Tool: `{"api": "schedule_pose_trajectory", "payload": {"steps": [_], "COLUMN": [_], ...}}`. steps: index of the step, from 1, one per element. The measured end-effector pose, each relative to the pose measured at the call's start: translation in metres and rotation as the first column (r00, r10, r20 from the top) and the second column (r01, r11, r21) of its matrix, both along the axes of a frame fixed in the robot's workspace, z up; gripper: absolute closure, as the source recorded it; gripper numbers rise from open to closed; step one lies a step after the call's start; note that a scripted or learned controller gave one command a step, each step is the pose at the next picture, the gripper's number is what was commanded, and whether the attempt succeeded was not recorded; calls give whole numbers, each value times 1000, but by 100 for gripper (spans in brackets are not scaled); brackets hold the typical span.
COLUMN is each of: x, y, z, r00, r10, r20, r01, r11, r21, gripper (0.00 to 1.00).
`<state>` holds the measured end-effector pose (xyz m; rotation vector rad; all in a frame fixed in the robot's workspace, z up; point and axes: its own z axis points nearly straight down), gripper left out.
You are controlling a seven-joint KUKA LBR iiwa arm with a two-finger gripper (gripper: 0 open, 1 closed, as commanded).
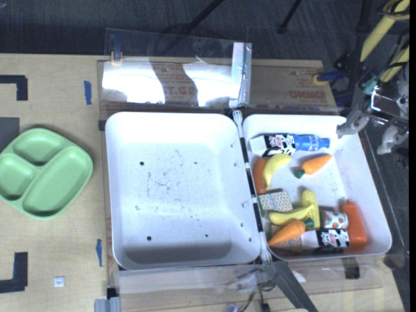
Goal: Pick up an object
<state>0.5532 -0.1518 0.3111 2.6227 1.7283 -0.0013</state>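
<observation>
The right bin holds several toy items. A cow-patterned bottle with a blue cap lies at its far side. A yellow banana and a carrot lie just below it. Toward the front are a checkered block, a corn cob, a second carrot and a cow-patterned bottle with an orange cap. My gripper hangs over the bin's far right corner, above the rim. Its two fingers are spread apart with nothing between them.
The left white bin sits beside the right one, sharing a middle wall. A green divided plate rests on the bench at far left. A clear panel stands behind the left bin. Cables and stands crowd the upper right.
</observation>
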Motion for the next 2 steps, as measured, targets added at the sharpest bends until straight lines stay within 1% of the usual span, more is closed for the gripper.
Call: {"api": "schedule_pose_trajectory", "payload": {"steps": [1,2], "x": [33,19], "y": [10,-2], "z": [-45,-162], "r00": [919,922], "r10": [-395,-387], "r20": [-2,-3], "r01": [395,387], "r11": [919,922], "r21": [0,1], "gripper": [0,0]}}
